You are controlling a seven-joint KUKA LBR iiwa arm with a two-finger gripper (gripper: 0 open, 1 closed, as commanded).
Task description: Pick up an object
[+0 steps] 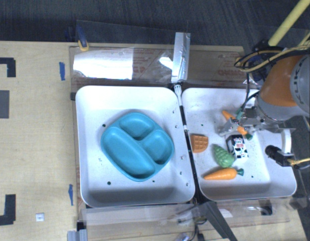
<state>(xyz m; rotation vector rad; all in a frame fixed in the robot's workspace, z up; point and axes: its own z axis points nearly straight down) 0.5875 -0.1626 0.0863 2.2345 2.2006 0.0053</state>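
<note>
Robotics lab test bench, not a home or kitchen. Plywood benchtop (29, 149) with black and blue tape marks, two white bins (90, 134) fixed side by side with a metal divider bracket (181, 56) and clear plastic sheeting behind. Industrial grey arm (290, 89) with orange band and loose yellow cables (255, 59). Contents are toy props: plastic carrot (221, 173), waffle (199, 142), blue divided plate (137, 145).

Right white bin (255, 187) contents: an orange plastic carrot with a green top (222, 173), lying flat near the front wall; a green knobbly plastic vegetable (223, 157) just behind it; a tan waffle-patterned piece (198, 142) near the left wall.
</note>
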